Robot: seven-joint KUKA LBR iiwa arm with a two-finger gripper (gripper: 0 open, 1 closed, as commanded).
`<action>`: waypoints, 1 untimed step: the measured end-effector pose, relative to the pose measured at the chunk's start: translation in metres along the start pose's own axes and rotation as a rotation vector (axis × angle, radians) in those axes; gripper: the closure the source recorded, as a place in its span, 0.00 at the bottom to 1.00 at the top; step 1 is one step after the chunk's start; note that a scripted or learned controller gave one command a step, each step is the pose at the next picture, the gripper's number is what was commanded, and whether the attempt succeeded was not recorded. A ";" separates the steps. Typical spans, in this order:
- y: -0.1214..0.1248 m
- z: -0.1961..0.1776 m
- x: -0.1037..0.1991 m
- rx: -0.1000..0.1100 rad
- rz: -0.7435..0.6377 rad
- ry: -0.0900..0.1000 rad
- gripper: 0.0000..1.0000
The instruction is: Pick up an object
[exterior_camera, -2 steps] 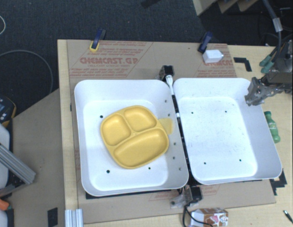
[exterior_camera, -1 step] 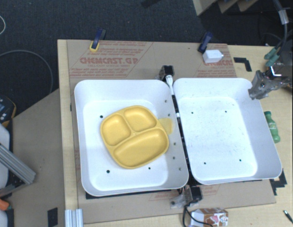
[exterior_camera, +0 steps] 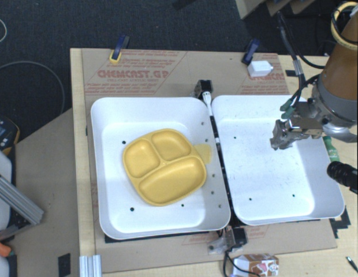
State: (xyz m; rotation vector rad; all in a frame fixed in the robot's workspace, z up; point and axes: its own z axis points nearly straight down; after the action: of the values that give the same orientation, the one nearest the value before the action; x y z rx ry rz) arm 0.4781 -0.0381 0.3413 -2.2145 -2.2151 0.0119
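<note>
Yellow plate [exterior_camera: 163, 167] lies in the left bin [exterior_camera: 104, 120], toward its centre; light, stiff, slick plastic, best pinched at the rim; gripper [exterior_camera: 281, 141] hovers over the right bin [exterior_camera: 317, 206], grip state unclear.

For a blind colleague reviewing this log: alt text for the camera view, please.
A yellow divided plate lies in the left white bin, while the robot arm's claw hangs over the right white bin, away from the plate.

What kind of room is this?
Probably a robot lab: a robot arm reaches over two white bins on a cardboard-topped bench, with one yellow divided plate to grab.
</note>
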 end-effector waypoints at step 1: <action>0.001 -0.013 0.073 -0.015 -0.008 0.001 1.00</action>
State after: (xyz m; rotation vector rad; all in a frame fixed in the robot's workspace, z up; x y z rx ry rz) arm 0.4795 0.0345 0.3547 -2.2120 -2.2313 -0.0051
